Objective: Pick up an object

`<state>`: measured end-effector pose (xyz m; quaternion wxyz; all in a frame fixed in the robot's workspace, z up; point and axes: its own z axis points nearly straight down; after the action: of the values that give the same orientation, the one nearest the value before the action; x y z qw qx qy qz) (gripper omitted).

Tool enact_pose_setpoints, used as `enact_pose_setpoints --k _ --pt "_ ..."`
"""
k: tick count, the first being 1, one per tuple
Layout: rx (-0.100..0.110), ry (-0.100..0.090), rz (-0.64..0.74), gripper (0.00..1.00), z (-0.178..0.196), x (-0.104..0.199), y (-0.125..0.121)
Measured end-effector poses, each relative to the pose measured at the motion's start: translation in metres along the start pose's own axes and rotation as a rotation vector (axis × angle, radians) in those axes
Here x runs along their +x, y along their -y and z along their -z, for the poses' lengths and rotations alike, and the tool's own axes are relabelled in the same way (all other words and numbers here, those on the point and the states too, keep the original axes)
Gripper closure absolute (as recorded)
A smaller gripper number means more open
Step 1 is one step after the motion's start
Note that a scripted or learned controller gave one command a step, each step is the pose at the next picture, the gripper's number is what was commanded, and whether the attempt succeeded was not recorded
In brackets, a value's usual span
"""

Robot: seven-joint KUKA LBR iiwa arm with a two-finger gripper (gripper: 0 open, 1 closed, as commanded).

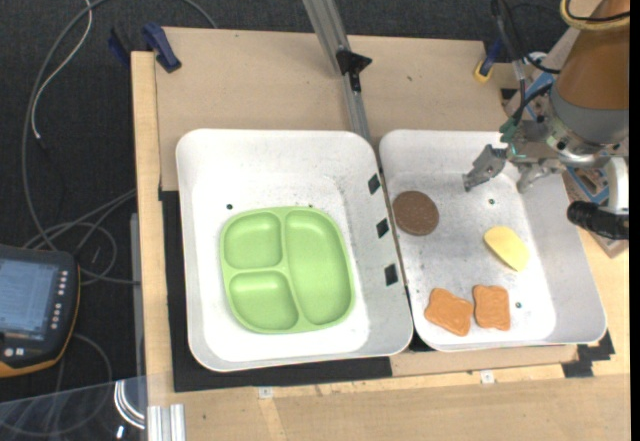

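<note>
Hovering gripper (508,172) over right bin (560,329), fingers spread, nothing between; brown disc (415,213), yellow piece (507,248) below.

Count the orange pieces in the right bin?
2. Both lie at the near edge of the right bin: one orange piece on the left, the other just right of it. The arm may hide more.

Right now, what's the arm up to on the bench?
The arm's gripper hovers over the upper part of the right bin, fingers spread with nothing between them. Below it in that bin lie a brown round patty, a yellow piece and two orange pieces, all untouched. The left bin holds a green divided plate. No pick has been made yet.
</note>
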<state>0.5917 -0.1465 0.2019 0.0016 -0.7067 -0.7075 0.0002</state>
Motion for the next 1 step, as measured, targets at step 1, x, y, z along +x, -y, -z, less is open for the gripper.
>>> enact_pose_setpoints --k 1 --pt "-0.003 0.000 0.001 1.00 0.0115 0.0004 -0.0009"
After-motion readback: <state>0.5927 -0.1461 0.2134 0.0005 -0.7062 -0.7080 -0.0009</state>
